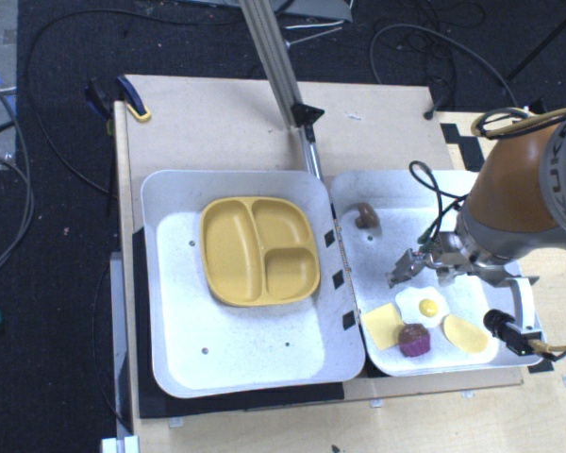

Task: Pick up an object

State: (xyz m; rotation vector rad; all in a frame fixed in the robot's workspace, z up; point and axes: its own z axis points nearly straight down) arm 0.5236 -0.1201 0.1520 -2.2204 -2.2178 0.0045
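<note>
My gripper (403,270) hangs above the fried egg (424,306), can't tell its state. I'd drop straight down, centered, avoiding the purple lump (414,340).

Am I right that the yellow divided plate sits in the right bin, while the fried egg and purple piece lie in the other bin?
Not quite: the camera view shows the yellow divided plate in the left bin. The fried egg and purple piece lie in the other bin, the right one.
</note>
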